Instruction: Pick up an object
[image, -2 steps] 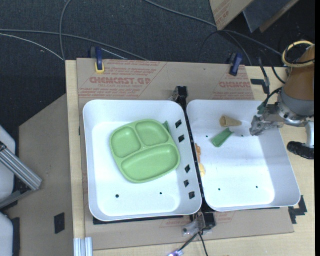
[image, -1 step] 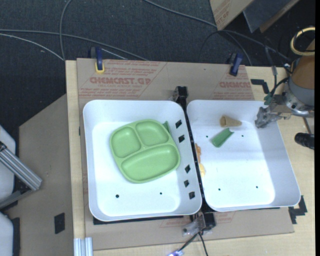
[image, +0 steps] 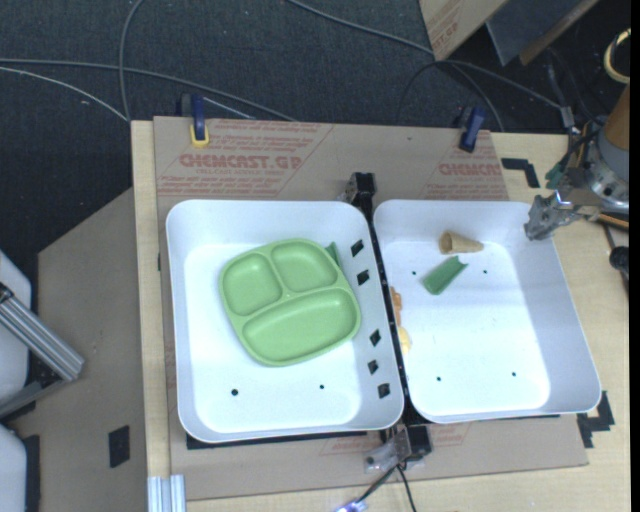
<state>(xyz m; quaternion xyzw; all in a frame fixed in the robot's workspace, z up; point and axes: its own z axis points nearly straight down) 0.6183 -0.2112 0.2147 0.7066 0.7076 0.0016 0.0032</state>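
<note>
The pincer (image: 543, 216) sits at the far corner of the right bin (image: 560, 330), just over its rim, at the end of the grey arm (image: 610, 175) that comes in from the side of the picture. It is small and a bit blurry here, so I cannot tell if the pincer is open or closed. Nothing can be seen held in it. The things to pick up are all away from the pincer, toward the left of the picture. The closest one is a little tan piece (image: 460, 242), which lies in the same bin, near the pincer but not touching it. Just past that, and a bit nearer to the camera, lies a small green piece (image: 443, 274), flat on the white floor of the bin and tilted. The tan piece and the green piece are close to each other but apart. Farther from the pincer, along the far side wall of this bin, are some tiny orange and yellow bits (image: 399, 318); they are too small to say what they are. Farthest from the pincer is the left bin (image: 200, 380), which sits side by side with the right one. A big green plate (image: 290, 300) with three parts lies flat in it. Both bins rest on a brown board (image: 150, 300), and two blue clips (image: 199, 123) hold the back edge of the board, well behind the bins.
</note>
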